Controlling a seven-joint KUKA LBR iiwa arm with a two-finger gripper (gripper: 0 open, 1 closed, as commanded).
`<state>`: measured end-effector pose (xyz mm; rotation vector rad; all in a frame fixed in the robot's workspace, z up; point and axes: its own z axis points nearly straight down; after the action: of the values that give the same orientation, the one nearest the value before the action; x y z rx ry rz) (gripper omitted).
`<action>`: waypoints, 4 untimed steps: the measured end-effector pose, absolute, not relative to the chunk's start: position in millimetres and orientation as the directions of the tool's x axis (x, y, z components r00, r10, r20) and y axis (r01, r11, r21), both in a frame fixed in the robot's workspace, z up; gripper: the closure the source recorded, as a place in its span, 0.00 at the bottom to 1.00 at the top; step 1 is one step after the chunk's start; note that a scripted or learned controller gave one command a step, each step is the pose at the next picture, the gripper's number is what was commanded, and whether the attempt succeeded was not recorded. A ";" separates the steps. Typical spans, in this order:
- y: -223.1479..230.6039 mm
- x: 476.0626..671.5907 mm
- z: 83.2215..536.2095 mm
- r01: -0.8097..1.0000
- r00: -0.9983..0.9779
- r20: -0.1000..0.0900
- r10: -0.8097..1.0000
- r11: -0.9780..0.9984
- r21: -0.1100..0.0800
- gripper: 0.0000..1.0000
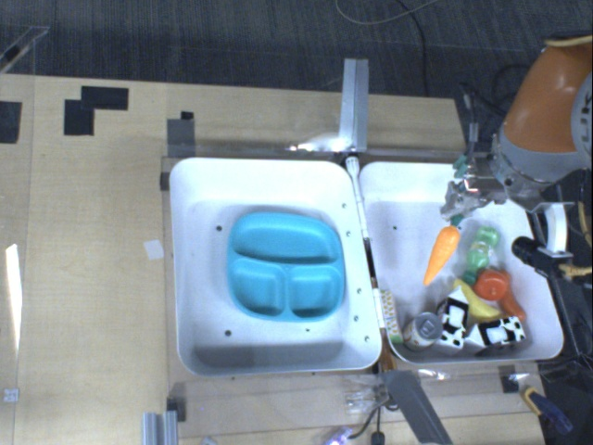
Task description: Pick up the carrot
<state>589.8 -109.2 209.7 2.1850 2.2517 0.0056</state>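
The orange carrot (441, 254) is in the right bin (400, 202), slanting from upper right to lower left, with its green stem end uppermost. My gripper (460, 200) is at the far right of that bin, directly over the carrot's stem end. In this view the gripper's lower tip meets the top of the carrot. Whether the carrot rests on the bin floor or hangs from the gripper is unclear.
Right of the carrot lies a heap: a green bottle (480, 246), a red-orange toy (493, 284), a yellow piece (476, 302), black-and-white items (454, 321) and a small metal can (426, 326). The left bin (199, 248) holds a blue divided tray (283, 262).
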 end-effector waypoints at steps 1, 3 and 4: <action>-109.4 589.7 209.6 1.000 -0.030 0.000 1.000 0.030 0.005 0.00; -75.9 580.4 186.6 0.999 -0.054 0.000 0.999 0.054 0.008 0.00; -113.0 601.7 89.3 1.000 0.023 -0.001 1.000 -0.023 0.013 0.00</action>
<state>601.7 -113.0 89.3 2.2393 2.1888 0.0129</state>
